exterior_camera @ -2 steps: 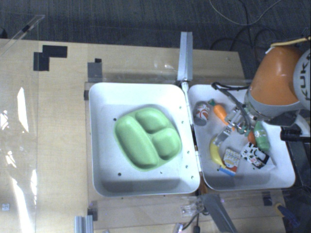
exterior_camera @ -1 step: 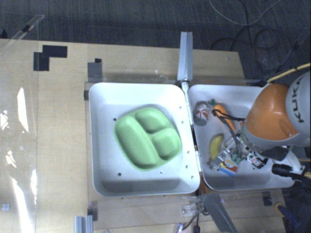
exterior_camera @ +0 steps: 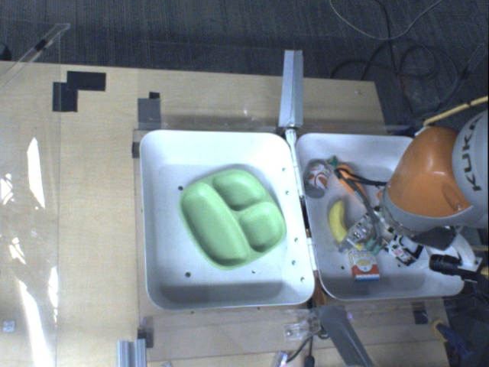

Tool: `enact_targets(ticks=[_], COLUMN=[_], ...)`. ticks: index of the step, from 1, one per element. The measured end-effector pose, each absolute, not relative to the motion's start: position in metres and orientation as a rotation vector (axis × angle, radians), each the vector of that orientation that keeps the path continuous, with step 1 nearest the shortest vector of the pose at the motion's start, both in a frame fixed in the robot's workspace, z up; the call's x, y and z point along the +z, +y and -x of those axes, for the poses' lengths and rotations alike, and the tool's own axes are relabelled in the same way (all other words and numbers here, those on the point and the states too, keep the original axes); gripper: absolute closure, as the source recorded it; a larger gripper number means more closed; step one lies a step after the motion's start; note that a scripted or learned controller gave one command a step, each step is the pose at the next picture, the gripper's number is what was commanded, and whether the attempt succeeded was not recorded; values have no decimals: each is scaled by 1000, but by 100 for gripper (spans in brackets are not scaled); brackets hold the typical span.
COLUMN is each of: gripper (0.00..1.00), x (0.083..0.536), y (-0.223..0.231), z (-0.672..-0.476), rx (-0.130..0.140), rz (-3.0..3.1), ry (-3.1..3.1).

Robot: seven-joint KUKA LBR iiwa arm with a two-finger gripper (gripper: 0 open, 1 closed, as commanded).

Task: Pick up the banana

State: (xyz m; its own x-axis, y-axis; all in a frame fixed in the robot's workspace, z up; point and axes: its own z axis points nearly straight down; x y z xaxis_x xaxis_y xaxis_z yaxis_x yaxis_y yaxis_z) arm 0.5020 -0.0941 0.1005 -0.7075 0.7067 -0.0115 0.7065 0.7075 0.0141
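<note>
Banana (exterior_camera: 337, 219): yellow, lying flat on the floor of the right bin (exterior_camera: 428, 283), in its left half, long axis running roughly away from the camera, near the divider between the bins. It rests free on the bin floor; nothing visibly pinches it, so the pick reads as not yet made. Gripper (exterior_camera: 361, 234): low in the right bin, just beside the banana on its right, the tool end hard to separate from wires and clutter; whether it is released or clenched cannot be told, and no banana can be seen within it. Arm (exterior_camera: 432, 178): grey with an orange band, reaching in from the right and hanging over the right half of the bin, a posture that suits an approach to the banana from its open side. Small round item (exterior_camera: 318, 177): white and reddish, beyond the banana, close to its far tip. Orange and green bits (exterior_camera: 341, 171): next to that item, partly under cables; identity unclear. Small box (exterior_camera: 365, 266): red and white, on the near side of the gripper, close enough to crowd a descent. Left bin (exterior_camera: 164, 281): white, beside the right bin. Green tray (exterior_camera: 231, 217): three-compartment, upright, centred in the left bin, well apart from the banana and no part of the task.
</note>
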Motion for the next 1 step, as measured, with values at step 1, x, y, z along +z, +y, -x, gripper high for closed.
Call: enact_targets(ticks=[1], gripper=[100], x=[185], y=[-16], z=[-570], rx=[4], rz=[-1304], ry=[2853])
